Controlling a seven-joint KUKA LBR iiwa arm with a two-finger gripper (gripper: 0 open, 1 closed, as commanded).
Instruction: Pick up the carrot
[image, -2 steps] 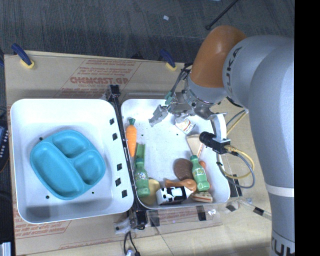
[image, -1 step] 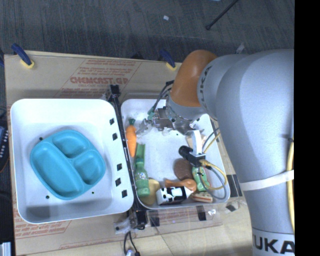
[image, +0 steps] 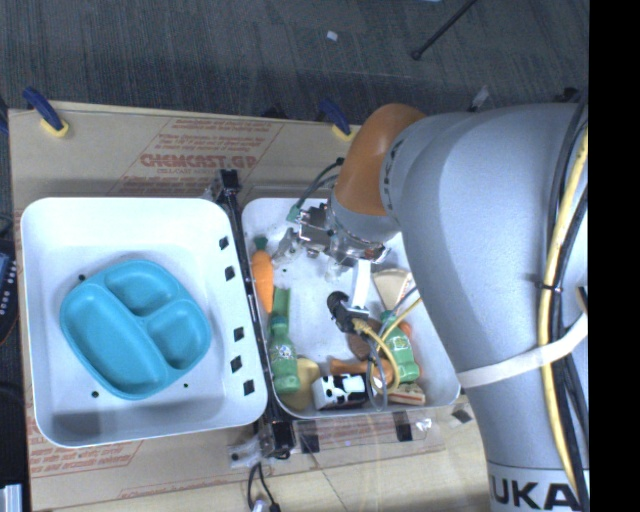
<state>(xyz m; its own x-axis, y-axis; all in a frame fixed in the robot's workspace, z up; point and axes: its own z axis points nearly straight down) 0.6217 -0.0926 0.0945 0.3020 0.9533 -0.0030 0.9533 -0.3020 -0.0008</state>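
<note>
The carrot (image: 262, 280) is a short orange piece lying lengthwise against the left wall of the right bin (image: 262, 212), its tip pointing to the back. My gripper (image: 306, 236) hangs over the back of that bin, just right of and behind the carrot's far end. Nothing shows held in it. The orange wrist band and grey arm cover the bin's right side.
A green bottle (image: 283, 352) lies right below the carrot along the same wall. A black-and-white cow toy (image: 340, 392), a green box (image: 402, 358) and a pale cheese wedge (image: 392, 285) crowd the bin's front right. The left bin (image: 60, 225) holds a blue divided plate (image: 135, 325).
</note>
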